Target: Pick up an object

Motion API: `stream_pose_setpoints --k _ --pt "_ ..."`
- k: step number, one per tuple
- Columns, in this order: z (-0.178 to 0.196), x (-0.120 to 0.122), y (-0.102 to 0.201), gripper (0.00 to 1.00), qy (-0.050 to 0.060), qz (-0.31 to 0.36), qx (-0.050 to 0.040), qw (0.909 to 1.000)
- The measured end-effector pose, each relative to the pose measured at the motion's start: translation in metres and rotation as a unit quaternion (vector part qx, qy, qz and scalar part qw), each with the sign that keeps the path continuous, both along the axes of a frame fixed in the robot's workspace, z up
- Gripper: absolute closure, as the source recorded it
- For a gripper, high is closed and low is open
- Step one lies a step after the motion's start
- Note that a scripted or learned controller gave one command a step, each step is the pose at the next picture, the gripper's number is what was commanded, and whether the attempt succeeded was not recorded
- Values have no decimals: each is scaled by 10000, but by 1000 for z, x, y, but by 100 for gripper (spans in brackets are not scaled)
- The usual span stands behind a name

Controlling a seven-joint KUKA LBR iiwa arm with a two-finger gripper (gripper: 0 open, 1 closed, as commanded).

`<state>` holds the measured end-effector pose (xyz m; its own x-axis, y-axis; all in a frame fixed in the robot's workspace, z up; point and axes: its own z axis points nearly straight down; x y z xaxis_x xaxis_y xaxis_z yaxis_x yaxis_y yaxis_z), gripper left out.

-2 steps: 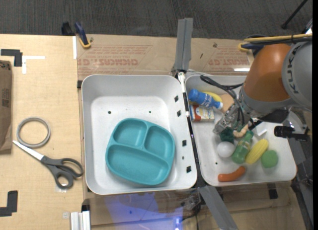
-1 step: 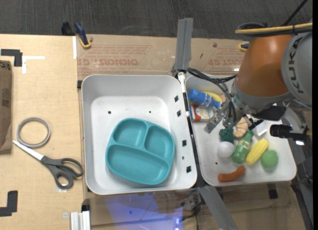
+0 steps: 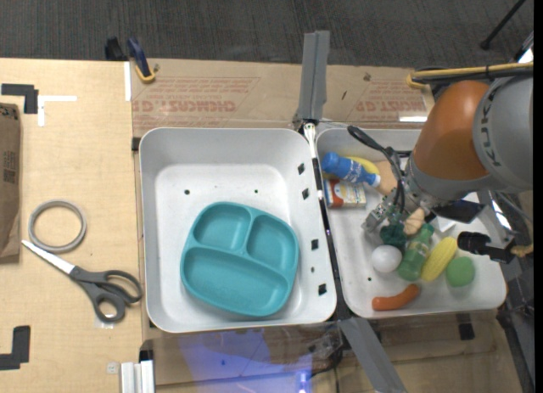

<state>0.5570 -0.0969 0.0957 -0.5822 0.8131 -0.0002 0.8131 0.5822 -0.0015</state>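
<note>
Gripper [image 3: 392, 213] of the grey, orange-banded arm [image 3: 462, 141] sits low in the right shallow white bin [image 3: 484, 296], over a dark green object [image 3: 394, 234]; whether it is open or closed cannot be told. Left bin [image 3: 157, 213] holds a teal three-compartment plastic plate [image 3: 242, 260]. Nearby lie a translucent green bottle [image 3: 416, 255], yellow corn cob [image 3: 439, 260], green ball [image 3: 461, 272], white ball [image 3: 387, 258] and orange carrot [image 3: 395, 299].

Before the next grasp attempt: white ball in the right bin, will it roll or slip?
The white ball looks round and smooth, so it would probably roll if nudged. It lies against the green bottle, which may block it on that side. A two-finger pinch could squeeze it out.
</note>
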Motion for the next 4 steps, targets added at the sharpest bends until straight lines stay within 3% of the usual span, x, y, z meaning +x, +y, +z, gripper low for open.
stream_pose_setpoints --k 1,2,3,4 --pt "0 -60 -8 100 12 -2089 2 9779" --pt "0 -60 -8 0 10 -2088 1 9780" --pt "-4 7 -52 0 -3 -2005 -5 9797" --pt "-5 -36 -45 0 4 -2048 -1 9788"
